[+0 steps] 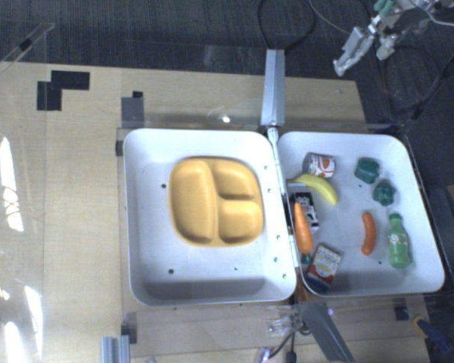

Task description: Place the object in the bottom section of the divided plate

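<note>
Two shallow white bins sat side by side on the wooden bench. The left bin (136, 225) carried the divided plate (216, 200), a yellow, rounded-square dish with three compartments: one long section down its left side and two smaller sections stacked on its right. All three sections showed bare yellow surface. No writing was legible on the plate.

The right bin (420, 203) held the loose objects. Along its left wall lay an orange carrot (303, 230), and just beside it a small black-and-white packet (304, 205) whose print was too small to read. A yellow banana (319, 187) lay above these, touching a small can (320, 165) with a red and white label; its lettering could not be made out. Near the bottom edge stood a small carton (325, 263) with a red and orange label, also unreadable. Further right lay a red-orange sausage (368, 233), two dark green items, one upper (367, 169) and one lower (384, 193), and a green bottle (398, 240) with a pale label, text illegible.

My gripper (367, 42) hung at the upper right, outside both bins and well apart from every object. My fingers (348, 54) were spread, with nothing between them.
</note>
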